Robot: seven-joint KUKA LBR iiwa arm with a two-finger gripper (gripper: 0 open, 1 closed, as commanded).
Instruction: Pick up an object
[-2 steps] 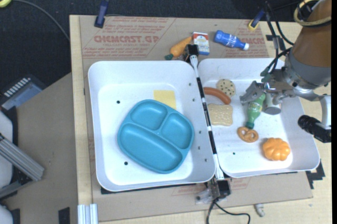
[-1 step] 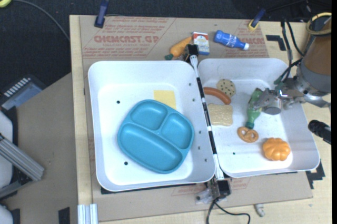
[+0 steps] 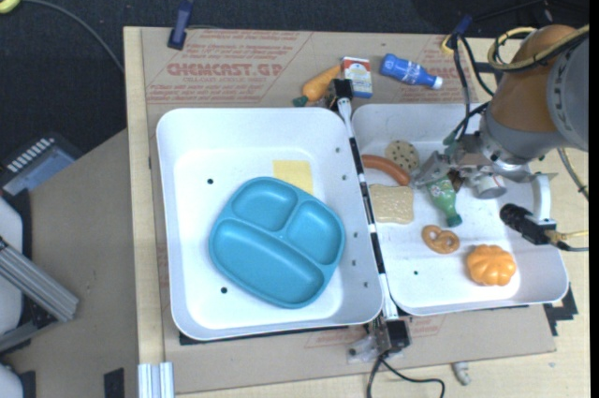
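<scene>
The right bin (image 3: 524, 288) holds several toy foods: a speckled cookie (image 3: 401, 152), a red sausage (image 3: 386, 169), a slice of bread (image 3: 390, 203), a green bottle-like item (image 3: 445, 202), a pretzel (image 3: 440, 239) and an orange pumpkin (image 3: 490, 264). My gripper (image 3: 437, 173) hangs low over this bin, right at the upper end of the green item and just right of the sausage. The arm's body hides how the gripper meets the green item.
A blue divided plate (image 3: 276, 240) and a yellow cheese slice (image 3: 293, 173) lie in the left bin (image 3: 187, 153). Behind the bins on the board lie a carrot (image 3: 321, 84), a small carton (image 3: 357, 76) and a blue bottle (image 3: 410, 70). Cables run at the right.
</scene>
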